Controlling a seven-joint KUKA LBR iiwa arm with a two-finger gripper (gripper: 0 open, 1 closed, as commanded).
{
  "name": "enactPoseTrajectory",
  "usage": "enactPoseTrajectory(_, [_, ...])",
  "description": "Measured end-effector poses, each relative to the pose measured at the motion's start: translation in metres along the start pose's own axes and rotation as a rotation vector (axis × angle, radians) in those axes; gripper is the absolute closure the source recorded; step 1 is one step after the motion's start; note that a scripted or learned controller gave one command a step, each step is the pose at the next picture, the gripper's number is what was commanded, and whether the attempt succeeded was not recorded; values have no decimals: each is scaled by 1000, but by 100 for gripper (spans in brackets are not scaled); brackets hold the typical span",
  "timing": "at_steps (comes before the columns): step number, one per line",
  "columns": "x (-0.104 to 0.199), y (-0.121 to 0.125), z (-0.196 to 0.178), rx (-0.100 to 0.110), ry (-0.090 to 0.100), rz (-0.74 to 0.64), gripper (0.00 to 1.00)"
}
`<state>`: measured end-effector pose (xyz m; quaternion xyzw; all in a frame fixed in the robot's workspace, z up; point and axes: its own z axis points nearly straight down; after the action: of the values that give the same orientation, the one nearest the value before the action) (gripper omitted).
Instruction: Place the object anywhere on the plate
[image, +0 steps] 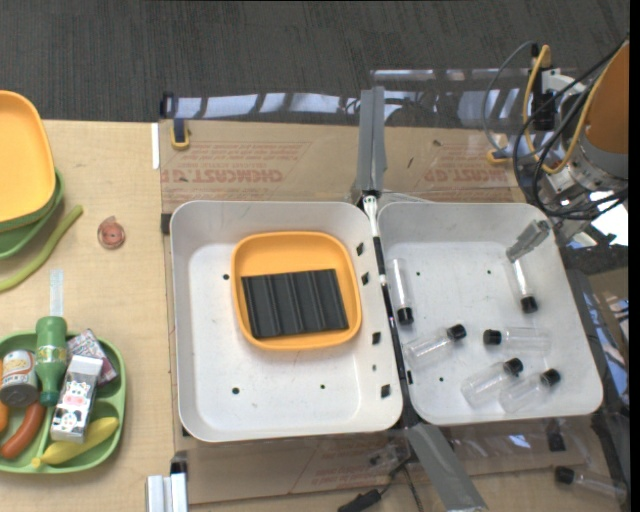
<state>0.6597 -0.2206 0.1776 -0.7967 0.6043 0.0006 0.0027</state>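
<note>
jaws: state unclear, over right bin (440, 225) far corner | vials (430, 347): nearer, same bin | plate (295, 243): well left, left bin (200, 300)

— Where do I have the arm (607, 110) right now?
— Pulled up past the far right corner of the right bin (570, 395), orange band showing, wrist wrapped in cables. I can't make out the gripper.

Left bin (200, 330): plate (297, 245) at centre, ribbed pad (295, 303) on it | Right bin (470, 250): vials (505, 375) scattered, mostly toward near edge, one (399, 290) along left wall | Worktop (110, 290) left of bins: stacked dishes (20, 170) behind, tray of toy food (60, 400) in front
</note>
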Motion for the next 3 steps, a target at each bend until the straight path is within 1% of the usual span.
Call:
enactPoseTrajectory(1, [-12, -3, -3, 0, -1, -345, 0])
enactPoseTrajectory(2, [-12, -4, -28, -1, 2, -550, 0])
enactPoseTrajectory(3, [-10, -3, -24, -1, 2, -806, 0])
